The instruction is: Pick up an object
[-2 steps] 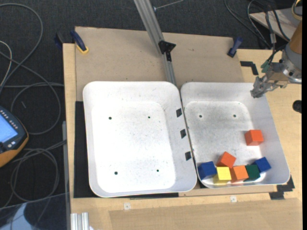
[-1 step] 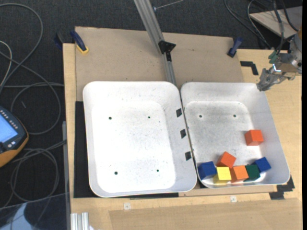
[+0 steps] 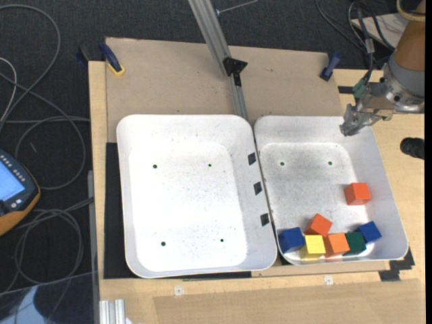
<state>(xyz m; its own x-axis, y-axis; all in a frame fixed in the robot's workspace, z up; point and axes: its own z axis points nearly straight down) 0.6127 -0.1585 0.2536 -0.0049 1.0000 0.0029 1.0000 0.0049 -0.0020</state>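
Dark carpet strewn with cables surrounds the wooden worktop (image 3: 290, 86), which carries two white bins side by side. Over the far right corner of the right bin (image 3: 297, 137) hangs the arm's gripper (image 3: 352, 125); whether it is clenched or released cannot be told. One orange block (image 3: 357, 193) lies alone near the bin's right wall. Along the near edge cluster blue, yellow, orange and green blocks (image 3: 327, 238).
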